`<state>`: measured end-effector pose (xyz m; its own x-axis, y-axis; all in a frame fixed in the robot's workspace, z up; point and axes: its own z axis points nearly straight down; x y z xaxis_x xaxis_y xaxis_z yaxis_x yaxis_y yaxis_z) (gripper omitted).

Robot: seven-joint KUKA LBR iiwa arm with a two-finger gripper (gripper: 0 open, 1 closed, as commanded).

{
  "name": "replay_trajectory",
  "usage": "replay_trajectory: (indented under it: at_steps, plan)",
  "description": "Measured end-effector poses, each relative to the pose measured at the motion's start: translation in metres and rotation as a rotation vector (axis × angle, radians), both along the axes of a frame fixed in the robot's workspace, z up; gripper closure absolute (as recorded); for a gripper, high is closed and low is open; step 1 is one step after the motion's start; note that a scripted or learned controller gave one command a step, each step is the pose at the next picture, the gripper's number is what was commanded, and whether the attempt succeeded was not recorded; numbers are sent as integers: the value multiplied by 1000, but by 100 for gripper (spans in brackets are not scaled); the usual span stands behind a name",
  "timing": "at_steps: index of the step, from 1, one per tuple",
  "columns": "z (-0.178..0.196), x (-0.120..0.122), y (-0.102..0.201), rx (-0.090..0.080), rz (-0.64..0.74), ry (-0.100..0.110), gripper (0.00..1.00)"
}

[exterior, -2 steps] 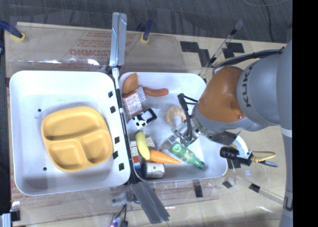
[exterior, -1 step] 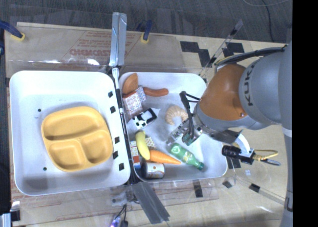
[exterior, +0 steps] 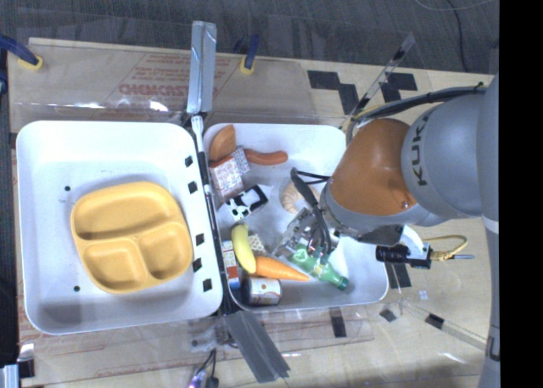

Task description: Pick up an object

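My gripper [exterior: 304, 238] reaches down into the right bin [exterior: 327, 136], just over the neck end of a green bottle [exterior: 322, 269] that lies near the bin's front wall. An orange carrot [exterior: 280, 269] lies next to the bottle, with a yellow banana [exterior: 243, 249] to its left. The grey arm and its orange band [exterior: 373, 170] cover the bin's right half. No object shows clearly between the fingers.
The right bin also holds a sausage [exterior: 265, 157], a brown bread-like piece [exterior: 222, 142], a red-patterned packet [exterior: 228, 176], a black-and-white item [exterior: 246, 200] and a can [exterior: 264, 291]. The left bin [exterior: 51, 149] holds a yellow divided tray [exterior: 129, 233].
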<state>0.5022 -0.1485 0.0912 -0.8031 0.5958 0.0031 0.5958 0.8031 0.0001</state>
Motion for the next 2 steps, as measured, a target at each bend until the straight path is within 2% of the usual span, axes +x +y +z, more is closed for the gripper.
replay_trajectory:
  at_steps: [1, 2]
  plan:
    - [133, -24, 64, -2, -3, -3, 100]
    - [212, -24, 60, -4, 363, -7, 100]
